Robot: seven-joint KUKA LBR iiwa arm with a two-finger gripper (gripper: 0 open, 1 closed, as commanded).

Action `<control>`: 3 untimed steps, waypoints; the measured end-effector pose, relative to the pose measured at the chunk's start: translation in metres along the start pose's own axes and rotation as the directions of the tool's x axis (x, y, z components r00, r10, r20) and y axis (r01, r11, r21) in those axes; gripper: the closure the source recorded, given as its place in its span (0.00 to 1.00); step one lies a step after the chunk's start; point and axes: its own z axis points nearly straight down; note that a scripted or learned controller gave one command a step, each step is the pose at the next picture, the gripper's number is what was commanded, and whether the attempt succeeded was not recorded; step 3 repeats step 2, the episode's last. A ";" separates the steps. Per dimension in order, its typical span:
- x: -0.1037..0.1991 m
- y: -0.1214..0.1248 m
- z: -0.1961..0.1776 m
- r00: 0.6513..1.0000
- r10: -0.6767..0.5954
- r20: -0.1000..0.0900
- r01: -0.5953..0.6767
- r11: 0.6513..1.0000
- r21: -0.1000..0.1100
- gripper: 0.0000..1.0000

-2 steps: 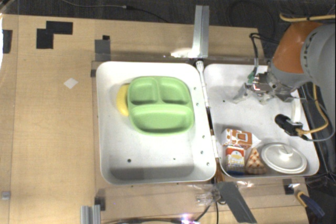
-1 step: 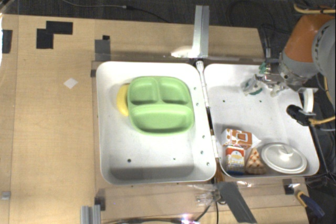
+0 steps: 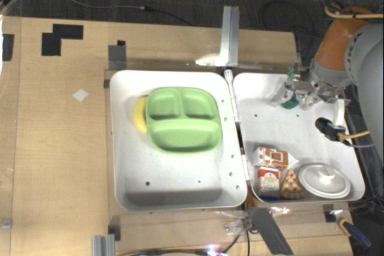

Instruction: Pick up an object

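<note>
Gripper (image 3: 292, 97) sits low over far part of right bin (image 3: 270, 129), w/ a small teal bit at its tips; can't tell if it's apart or together. Near end of that bin: snack box (image 3: 271, 172) (orange/white print) just left of a silver lid (image 3: 324, 180). Left bin (image 3: 129, 153) has green divided plate (image 3: 182, 119) overlapping a yellow item (image 3: 139, 115) at its left edge. Both bins on wooden tabletop (image 3: 54, 147).

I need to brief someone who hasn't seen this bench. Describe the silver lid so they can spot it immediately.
Start at the right-hand white bin, the one under the gripper. Go to its near right corner, where the silver lid lies flat beside the orange-and-white snack box. It is the round, shiny metal piece with a small knob at its centre, while its neighbour is a printed rectangular carton.
</note>
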 end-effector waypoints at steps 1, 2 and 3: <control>0.001 0.002 -0.012 1.000 -0.007 0.002 0.007 1.000 -0.005 1.00; 0.094 0.005 -0.100 0.999 -0.048 -0.002 0.048 0.999 0.000 1.00; 0.094 0.005 -0.100 0.999 -0.048 -0.002 0.048 0.999 0.000 1.00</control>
